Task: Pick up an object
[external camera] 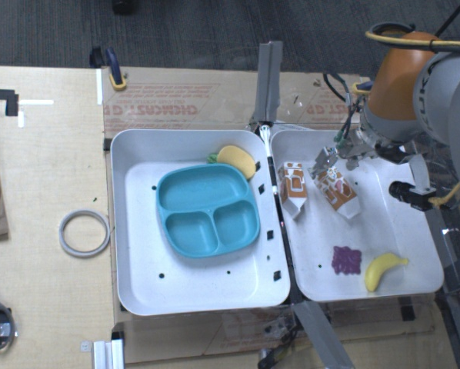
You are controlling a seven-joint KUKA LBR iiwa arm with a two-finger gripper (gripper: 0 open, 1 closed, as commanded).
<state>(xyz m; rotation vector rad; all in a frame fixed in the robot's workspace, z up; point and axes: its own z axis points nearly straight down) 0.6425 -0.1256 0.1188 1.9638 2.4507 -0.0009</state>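
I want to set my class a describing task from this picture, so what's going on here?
A robot arm reaches into the right bin, its gripper low over a small carton. Another carton, purple grapes and a banana lie nearby. The left bin holds a blue divided tray and a yellow fruit. Nothing is lifted.

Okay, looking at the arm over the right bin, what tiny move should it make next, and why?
Probably a short drop straight down. The gripper hangs over the upper end of the small carton in the right bin, with nothing seen between its fingers, so lowering around that carton seems the nearest chance of a grasp.
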